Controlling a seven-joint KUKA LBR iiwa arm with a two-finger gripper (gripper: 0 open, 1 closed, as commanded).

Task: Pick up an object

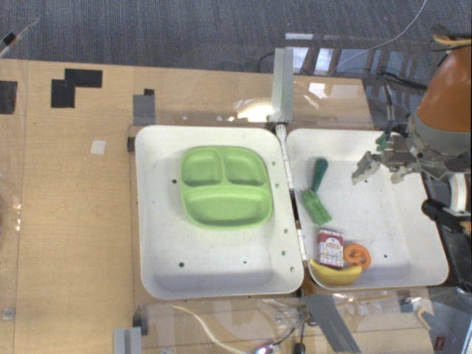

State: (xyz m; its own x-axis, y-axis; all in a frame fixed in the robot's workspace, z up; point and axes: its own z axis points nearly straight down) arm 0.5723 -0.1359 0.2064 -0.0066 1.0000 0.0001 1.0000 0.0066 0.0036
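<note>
Objects for picking sit in the right bin (413,271), clustered at the lower middle of the frame: a banana (335,273) along the bin's near edge, a small red carton (330,247) touching it just above, and an orange ring-shaped piece (357,256) beside the carton. Farther up, near the divider, a green brush (316,192) lies with its dark handle pointing away and its lighter head toward the cluster, well apart from anything else. The left bin (158,220) holds a green divided plate (225,186). At the right of the frame the hand (377,166) hangs over the right bin's upper part, fingers spread and empty. The brush looks the easiest target: it lies alone, so the fingers could come straight down astride the handle, across its long axis, without nudging neighbours. The crowded corner risks catching two things at once or hitting the bin wall.
</note>
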